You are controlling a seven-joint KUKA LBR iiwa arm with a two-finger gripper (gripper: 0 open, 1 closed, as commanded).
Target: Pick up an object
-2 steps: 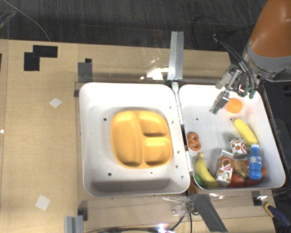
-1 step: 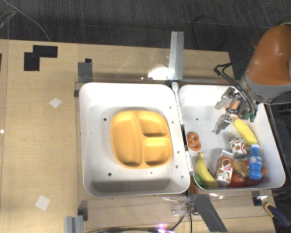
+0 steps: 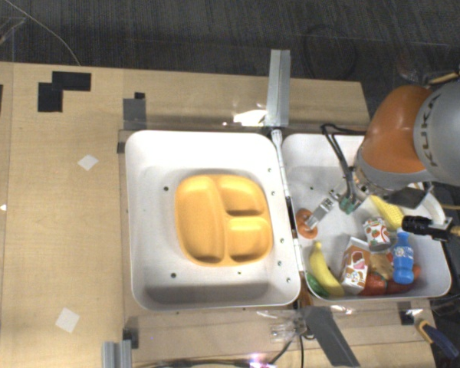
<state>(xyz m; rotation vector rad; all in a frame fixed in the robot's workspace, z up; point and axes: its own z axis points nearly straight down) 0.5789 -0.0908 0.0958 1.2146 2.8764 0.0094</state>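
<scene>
The right bin [image 3: 314, 167] holds a heap of small items along its near side. A banana [image 3: 322, 267] lies beside a red-and-white carton [image 3: 355, 267]. A smaller carton [image 3: 377, 232], a blue bottle [image 3: 402, 257] and a red fruit [image 3: 376, 284] lie close by. A yellow item [image 3: 387, 211] rests under the wrist. My gripper [image 3: 313, 219] reaches low into the bin's left part, near the divider, with a small orange thing [image 3: 301, 222] at its tip. Whether it grips that thing is unclear.
The left bin [image 3: 146, 205] carries a yellow compartment tray [image 3: 222, 217] at its middle. A metal post [image 3: 278, 90] stands behind the bins' shared wall. The arm's orange band [image 3: 395, 136] hangs over the right bin's far corner, with cables beside it.
</scene>
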